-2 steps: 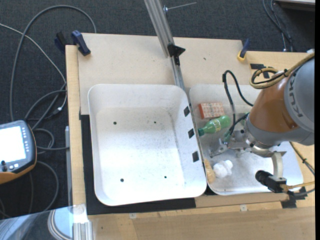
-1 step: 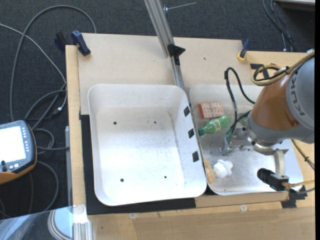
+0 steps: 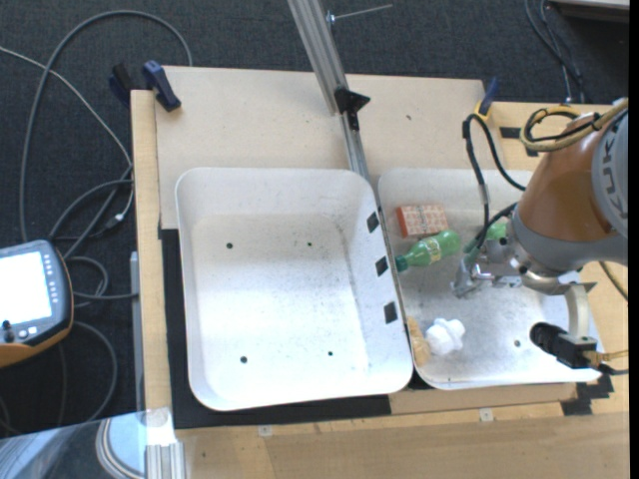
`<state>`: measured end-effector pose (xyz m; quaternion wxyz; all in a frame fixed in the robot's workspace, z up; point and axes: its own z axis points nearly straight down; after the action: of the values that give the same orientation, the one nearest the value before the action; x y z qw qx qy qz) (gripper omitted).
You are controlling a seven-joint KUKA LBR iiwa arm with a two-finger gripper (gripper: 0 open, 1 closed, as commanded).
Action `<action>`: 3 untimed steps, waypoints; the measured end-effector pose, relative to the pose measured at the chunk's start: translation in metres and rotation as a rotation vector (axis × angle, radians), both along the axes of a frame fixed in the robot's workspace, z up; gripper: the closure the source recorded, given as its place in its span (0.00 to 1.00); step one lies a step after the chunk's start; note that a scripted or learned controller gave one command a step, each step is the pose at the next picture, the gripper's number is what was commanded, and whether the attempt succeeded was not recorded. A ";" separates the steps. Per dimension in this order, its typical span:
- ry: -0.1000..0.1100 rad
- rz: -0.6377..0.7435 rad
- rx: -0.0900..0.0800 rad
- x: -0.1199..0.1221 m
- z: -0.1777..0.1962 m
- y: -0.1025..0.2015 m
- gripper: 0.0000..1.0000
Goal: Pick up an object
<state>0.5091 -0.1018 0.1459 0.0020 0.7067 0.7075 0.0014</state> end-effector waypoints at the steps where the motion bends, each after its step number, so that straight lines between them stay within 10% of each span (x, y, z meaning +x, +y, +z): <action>1: -0.003 0.002 0.000 0.010 0.054 0.007 1.00; 3: 0.002 0.005 0.001 0.028 0.091 0.048 1.00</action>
<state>0.5375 -0.0542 0.2367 0.0009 0.7051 0.7091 0.0011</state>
